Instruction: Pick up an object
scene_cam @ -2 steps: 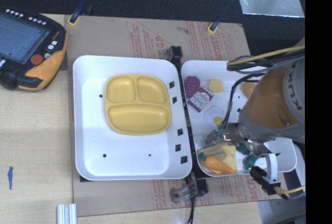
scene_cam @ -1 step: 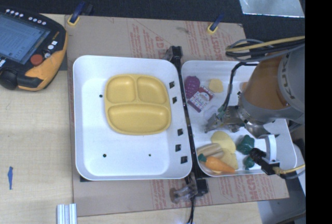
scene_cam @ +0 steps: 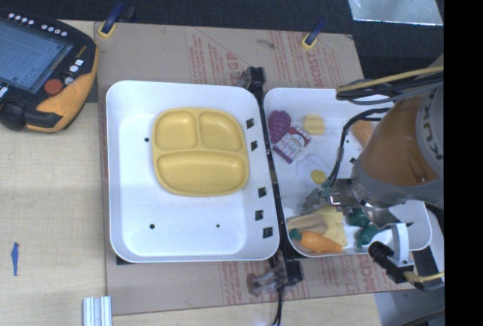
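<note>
The gripper [scene_cam: 334,201] hangs low in the right bin [scene_cam: 298,99], over the cluttered corner where the pickable pieces crowd together; whether it is open or closed I cannot tell. Just below it lie a carrot [scene_cam: 321,244] and a pale block [scene_cam: 333,223]. Beyond it sit a purple item [scene_cam: 279,122] and a yellow piece [scene_cam: 315,124]. Farther left, the yellow divided plate [scene_cam: 201,151] fills the left bin [scene_cam: 128,219].

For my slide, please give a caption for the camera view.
KUKA arm's tool low in the right bin over small toys; yellow divided plate in the left bin.
</note>
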You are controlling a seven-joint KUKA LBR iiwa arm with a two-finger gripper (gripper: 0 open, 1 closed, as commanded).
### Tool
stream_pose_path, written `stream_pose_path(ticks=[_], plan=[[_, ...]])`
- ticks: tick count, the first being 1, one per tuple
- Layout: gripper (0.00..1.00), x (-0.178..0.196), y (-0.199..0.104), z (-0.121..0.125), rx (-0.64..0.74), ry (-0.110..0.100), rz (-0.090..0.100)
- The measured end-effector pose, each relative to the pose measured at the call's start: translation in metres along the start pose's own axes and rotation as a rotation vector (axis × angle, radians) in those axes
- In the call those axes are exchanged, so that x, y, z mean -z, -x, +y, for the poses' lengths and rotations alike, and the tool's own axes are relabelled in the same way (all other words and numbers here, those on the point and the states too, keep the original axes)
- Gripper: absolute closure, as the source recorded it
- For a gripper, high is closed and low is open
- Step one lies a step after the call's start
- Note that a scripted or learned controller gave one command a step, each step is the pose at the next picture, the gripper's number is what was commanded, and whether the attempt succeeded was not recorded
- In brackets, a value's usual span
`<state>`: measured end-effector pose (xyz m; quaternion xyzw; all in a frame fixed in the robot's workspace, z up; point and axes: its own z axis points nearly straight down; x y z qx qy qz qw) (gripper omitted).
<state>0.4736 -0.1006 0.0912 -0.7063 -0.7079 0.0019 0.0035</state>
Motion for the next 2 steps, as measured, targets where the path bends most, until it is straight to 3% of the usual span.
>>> stream_pose_path(ticks=[1, 2], plan=[[1.00, 0.011, 0.001, 0.002, 0.000, 0.003, -0.002], [1.00, 0.105, -0.070, 0.011, 0.009, 0.014, 0.002]])
